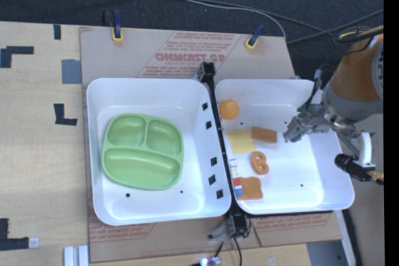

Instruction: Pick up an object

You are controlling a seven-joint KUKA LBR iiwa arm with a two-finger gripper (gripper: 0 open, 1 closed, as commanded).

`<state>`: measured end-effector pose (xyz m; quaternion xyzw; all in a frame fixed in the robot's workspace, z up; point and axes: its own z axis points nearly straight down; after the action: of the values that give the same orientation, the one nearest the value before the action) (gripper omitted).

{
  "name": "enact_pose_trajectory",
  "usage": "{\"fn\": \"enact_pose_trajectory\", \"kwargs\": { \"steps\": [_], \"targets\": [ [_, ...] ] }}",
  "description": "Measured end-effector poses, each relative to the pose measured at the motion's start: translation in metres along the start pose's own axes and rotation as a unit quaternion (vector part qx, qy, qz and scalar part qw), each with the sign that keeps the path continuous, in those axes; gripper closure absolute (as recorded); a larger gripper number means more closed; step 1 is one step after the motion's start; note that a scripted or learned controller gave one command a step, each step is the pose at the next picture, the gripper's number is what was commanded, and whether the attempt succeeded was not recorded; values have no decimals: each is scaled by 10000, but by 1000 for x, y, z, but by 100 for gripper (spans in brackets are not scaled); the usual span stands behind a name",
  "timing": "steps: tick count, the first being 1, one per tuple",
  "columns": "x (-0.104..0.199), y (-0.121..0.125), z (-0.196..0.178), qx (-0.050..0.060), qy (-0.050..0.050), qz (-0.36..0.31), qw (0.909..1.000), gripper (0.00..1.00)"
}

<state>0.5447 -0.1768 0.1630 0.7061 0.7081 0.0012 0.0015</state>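
Observation:
The right bin [312, 193] holds an orange ball [229, 109], a yellow square slice [241, 141], a brown block [264, 134], an orange pretzel [259, 163] and a brown toast piece with a small carton [247, 187]. My gripper [294, 133] hangs low over the right part of this bin, just right of the brown block and apart from it. Nothing shows between its fingers.
The left bin [100, 196] holds a green divided plate [143, 151]. A black divider with clips [215, 140] runs between the bins. The grey and orange arm [355, 81] comes in over the right bin's right edge. Cables cross the dark floor behind.

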Motion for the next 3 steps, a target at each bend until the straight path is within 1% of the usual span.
{"fn": "enact_pose_trajectory", "kwargs": {
  "steps": [1, 2, 3],
  "targets": [
    [4, 4, -63, -9, -6, 0, 10000, 100],
    [4, 5, -84, 12, 1, 5, 10000, 100],
    [55, 20, -69, 31, 8, -16, 10000, 100]
  ]
}}
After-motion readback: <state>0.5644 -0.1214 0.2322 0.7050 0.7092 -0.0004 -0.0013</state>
